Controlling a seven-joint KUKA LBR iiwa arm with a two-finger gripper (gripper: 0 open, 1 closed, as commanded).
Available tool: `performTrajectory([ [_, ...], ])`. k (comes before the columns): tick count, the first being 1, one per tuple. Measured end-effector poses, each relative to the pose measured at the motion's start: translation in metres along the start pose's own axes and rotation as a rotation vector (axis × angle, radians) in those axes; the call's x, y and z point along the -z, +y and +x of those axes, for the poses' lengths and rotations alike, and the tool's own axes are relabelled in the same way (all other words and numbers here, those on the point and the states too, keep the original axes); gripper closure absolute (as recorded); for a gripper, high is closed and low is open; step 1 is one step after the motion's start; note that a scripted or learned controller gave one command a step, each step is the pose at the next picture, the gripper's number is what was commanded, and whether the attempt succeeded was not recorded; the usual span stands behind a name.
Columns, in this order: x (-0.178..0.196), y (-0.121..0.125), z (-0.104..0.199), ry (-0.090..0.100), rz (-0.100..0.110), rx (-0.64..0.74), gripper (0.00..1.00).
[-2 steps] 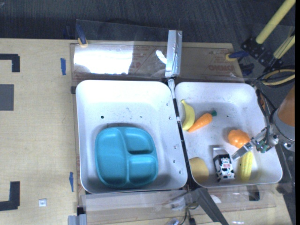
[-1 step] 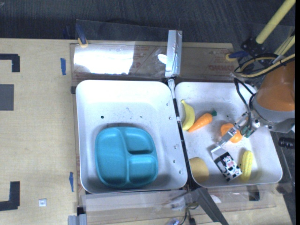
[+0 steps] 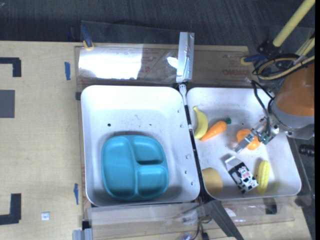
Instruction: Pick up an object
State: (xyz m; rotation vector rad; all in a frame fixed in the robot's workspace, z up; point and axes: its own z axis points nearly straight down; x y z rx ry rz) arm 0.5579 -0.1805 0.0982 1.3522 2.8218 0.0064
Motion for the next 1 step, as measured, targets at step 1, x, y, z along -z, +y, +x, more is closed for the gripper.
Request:
performTrajectory([
  [1,0.0995,0.0667,-0.027,0.0,0.001,-0.065,1.0],
])
